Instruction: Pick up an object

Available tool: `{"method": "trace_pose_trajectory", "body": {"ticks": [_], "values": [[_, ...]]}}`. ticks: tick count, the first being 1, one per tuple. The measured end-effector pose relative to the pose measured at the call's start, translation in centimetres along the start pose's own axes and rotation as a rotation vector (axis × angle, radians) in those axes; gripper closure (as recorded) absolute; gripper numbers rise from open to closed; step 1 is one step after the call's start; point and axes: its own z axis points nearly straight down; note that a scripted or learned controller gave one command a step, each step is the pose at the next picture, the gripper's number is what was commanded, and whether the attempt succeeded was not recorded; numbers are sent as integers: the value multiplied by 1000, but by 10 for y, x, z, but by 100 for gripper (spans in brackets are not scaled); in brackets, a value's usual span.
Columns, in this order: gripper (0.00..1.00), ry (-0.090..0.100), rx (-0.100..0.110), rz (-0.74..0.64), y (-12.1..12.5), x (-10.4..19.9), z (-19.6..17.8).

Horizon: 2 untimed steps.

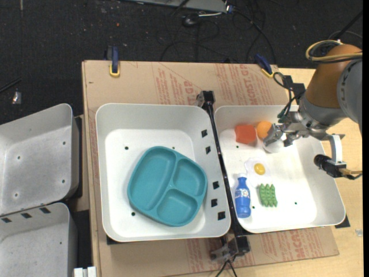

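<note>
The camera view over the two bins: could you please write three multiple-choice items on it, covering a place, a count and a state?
1. Where does the teal divided plate lie?
A. left bin
B. right bin
C. bare bench

2. How many loose objects lie in the right bin?
A. two
B. five
C. eight

3. How does the blue bottle rest?
A. upright
B. lying flat
C. hanging from the gripper

Answers:
1 A, it rests on the left bin floor.
2 B, red block, orange ball, yellow piece, green piece, bottle.
3 B, its side rests on the floor.
</note>
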Motion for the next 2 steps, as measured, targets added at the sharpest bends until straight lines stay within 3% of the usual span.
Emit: {"method": "trace_pose_trajectory", "body": {"ticks": [2], "values": [[100, -1, -2, -1, 3, 1, -119]]}}
